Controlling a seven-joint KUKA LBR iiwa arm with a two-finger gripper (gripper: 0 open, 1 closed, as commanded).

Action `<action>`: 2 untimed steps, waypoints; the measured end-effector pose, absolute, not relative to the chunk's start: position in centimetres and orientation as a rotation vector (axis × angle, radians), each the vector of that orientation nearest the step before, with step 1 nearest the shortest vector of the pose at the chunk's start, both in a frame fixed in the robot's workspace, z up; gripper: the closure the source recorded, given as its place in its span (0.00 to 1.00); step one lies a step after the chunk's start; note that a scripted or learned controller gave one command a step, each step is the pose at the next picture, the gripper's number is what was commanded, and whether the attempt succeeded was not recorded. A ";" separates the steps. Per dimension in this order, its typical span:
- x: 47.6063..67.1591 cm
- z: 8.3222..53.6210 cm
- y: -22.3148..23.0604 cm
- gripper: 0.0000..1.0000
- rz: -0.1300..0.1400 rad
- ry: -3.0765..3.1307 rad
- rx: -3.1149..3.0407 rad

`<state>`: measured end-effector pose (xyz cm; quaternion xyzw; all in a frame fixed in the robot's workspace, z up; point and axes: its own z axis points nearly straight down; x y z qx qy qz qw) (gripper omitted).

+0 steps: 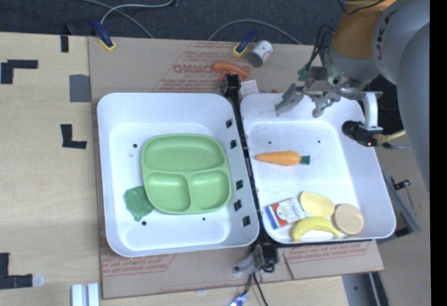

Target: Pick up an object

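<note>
- The gripper [304,103] sits at the upper right of the frame, over the top edge of the right bin [363,179], fingers spread apart and nothing between them.
- Closest thing to grab is probably the carrot [279,158], lying flat mid-bin, below the gripper and well apart from it.
- My worry: it's slim and rounded, so if the fingers land off-centre it could just roll or skid on the slick white floor.
- The lower right corner is crowded: banana [313,228], yellow piece [316,203], round cookie [348,219] and small carton [283,212] all touching or nearly so. Going there risks pinching two things or shoving the pile.
- The green tray [186,173] and green leaf [137,202] in the left bin [119,116] are a long reach away.
</note>
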<state>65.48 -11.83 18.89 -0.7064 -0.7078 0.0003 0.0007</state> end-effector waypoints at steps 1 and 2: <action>62.7 14.2 -12.8 0.00 0.004 -2.221 -2.220; 60.8 8.7 -14.5 0.00 -0.002 -2.224 -2.221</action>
